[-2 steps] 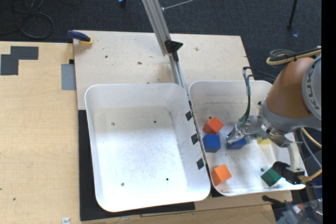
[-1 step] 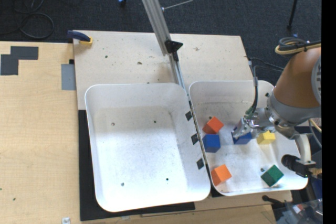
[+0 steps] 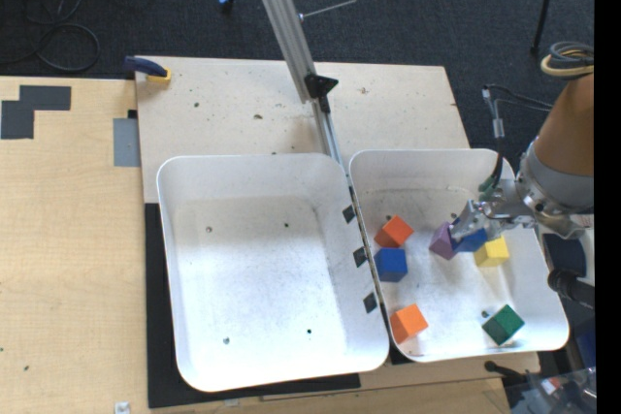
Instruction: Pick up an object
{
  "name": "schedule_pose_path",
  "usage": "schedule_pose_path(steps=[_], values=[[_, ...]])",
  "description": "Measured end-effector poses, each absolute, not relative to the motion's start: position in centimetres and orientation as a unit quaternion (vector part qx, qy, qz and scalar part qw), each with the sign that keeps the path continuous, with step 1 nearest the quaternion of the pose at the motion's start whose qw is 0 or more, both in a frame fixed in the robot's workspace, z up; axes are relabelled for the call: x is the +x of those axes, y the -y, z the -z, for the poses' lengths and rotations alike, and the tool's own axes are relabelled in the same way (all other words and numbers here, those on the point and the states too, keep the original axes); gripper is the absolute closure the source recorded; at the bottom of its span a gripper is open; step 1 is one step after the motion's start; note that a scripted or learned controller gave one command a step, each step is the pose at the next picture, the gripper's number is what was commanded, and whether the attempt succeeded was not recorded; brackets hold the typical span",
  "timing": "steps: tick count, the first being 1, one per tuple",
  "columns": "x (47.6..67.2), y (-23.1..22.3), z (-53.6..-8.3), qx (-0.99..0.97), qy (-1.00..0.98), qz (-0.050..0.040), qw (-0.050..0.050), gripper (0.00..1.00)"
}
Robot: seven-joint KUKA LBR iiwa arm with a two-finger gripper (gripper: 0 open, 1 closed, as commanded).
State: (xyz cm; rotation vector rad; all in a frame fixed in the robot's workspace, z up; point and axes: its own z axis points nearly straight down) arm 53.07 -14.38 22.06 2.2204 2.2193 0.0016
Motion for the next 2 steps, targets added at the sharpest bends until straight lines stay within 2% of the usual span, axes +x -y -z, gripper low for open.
schedule_pose_path(steps=[1,2], values=[[53.3,14.4,-28.3,0.707,-0.708,-0.0008,0.002,1.00],[55.5,9.6,-28.3,0.706,-0.708,0.0000,-0.001,1.00]])
